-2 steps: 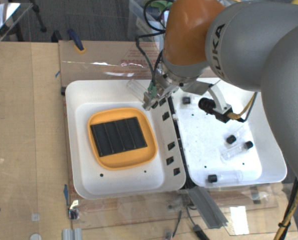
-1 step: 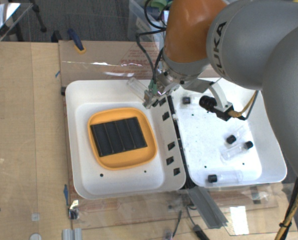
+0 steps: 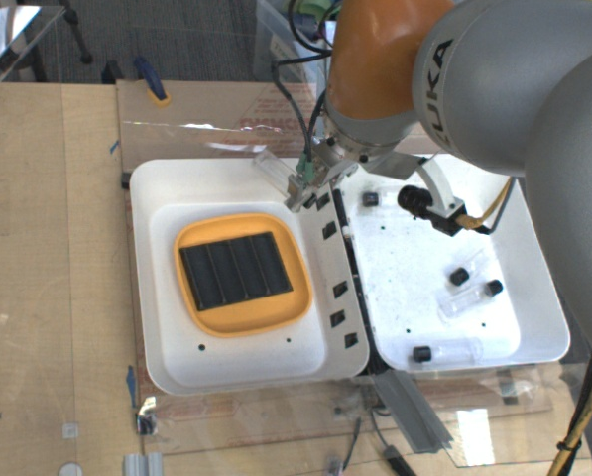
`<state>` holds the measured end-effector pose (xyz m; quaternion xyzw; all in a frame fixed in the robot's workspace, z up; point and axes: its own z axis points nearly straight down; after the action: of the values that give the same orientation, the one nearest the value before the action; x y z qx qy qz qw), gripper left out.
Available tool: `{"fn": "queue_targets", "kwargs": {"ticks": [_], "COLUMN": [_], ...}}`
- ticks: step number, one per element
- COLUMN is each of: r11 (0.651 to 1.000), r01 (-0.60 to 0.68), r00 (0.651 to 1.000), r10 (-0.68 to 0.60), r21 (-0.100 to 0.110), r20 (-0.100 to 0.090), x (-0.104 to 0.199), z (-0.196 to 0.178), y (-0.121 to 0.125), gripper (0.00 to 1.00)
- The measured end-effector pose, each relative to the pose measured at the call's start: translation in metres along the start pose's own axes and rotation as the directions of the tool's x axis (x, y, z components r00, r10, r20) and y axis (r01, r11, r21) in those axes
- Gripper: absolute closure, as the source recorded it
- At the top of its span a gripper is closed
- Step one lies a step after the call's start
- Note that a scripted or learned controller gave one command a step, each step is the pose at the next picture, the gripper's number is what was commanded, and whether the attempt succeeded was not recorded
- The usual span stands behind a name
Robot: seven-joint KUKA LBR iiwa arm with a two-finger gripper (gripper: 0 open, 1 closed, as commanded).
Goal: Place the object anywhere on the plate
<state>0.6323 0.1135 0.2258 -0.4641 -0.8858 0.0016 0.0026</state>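
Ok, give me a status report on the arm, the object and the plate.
Gripper over the left bin's back edge, above the plate's far corner. Orange plate carries a black ridged pad. Small clear pieces lie in the right bin.

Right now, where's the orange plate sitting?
The orange plate lies in the left bin, a dark ridged insert on top, below-left of the gripper.
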Motion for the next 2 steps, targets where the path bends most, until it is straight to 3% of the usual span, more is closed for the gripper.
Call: {"fn": "queue_targets", "kwargs": {"ticks": [1,2], "r11": [1.0,0.999], "r01": [-0.001,0.044], "r00": [1.0,0.999], "r10": [0.001,-0.044], "r21": [0.0,-0.001], "r20": [0.0,0.002], "x": [-0.001,-0.014], "z": [-0.007,0.021], "y": [0.001,0.0], "gripper": [1.0,1.0]}}
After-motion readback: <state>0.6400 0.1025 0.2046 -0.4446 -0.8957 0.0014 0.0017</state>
